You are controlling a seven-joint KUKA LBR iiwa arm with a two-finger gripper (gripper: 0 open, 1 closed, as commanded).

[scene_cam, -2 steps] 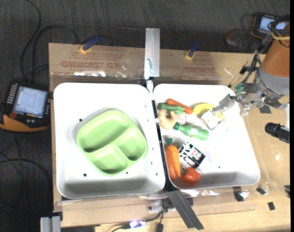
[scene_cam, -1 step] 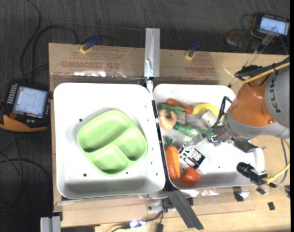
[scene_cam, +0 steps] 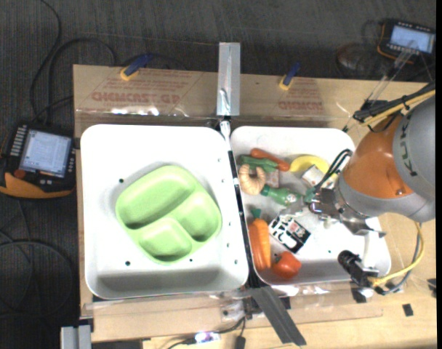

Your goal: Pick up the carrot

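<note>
Camera view shows you the gripper (scene_cam: 313, 203) low in the right bin (scene_cam: 366, 264) above the carrot (scene_cam: 259, 242) by its left wall, grip impossible to tell.

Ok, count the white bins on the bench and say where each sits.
2. The left bin holds a green tray; the right bin holds the cluttered items under the arm.

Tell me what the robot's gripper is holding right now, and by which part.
Cannot be told: the gripper sits low among the right bin's items, its tips hidden. The long orange carrot lies apart.
</note>
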